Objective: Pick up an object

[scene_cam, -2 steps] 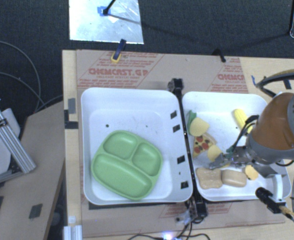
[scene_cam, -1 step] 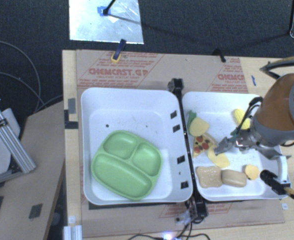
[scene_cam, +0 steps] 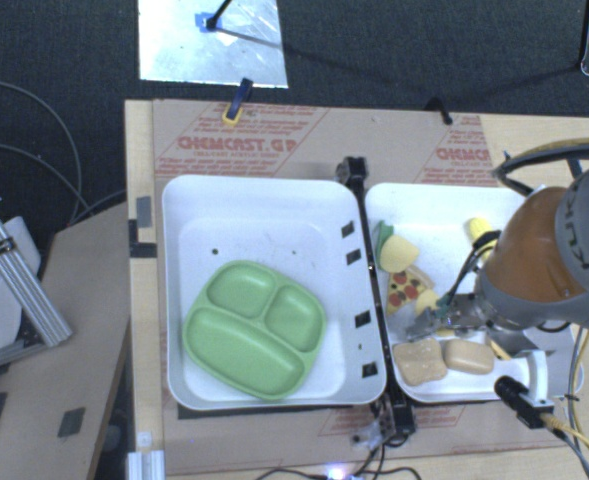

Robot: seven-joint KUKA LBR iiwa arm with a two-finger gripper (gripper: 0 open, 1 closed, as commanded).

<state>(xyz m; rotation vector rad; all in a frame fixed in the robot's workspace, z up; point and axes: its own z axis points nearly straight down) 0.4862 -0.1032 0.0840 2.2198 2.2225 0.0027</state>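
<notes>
Objects for picking lie in the right bin (scene_cam: 414, 200), all toward its left and near side: a yellow pear-shaped toy (scene_cam: 398, 252) with a green tip close to the divider; a flat pizza-slice piece (scene_cam: 408, 290) just below it; a tan bread-slice piece (scene_cam: 420, 361) at the near wall; a pale beige block (scene_cam: 468, 356) just beside the bread on its right; a small yellow item (scene_cam: 481, 230) farther back, partly hidden by the arm; left bin (scene_cam: 264, 196) holds a green divided tray (scene_cam: 254, 328), lying flat and turned at an angle; arm (scene_cam: 549, 258) enters from the right and covers much of the right bin; gripper (scene_cam: 442, 315) sits low, between the pizza slice and the beige block, apparently just above the bread; whether its tips are spread or closed cannot be told, being dark and blurred against the cables.
</notes>
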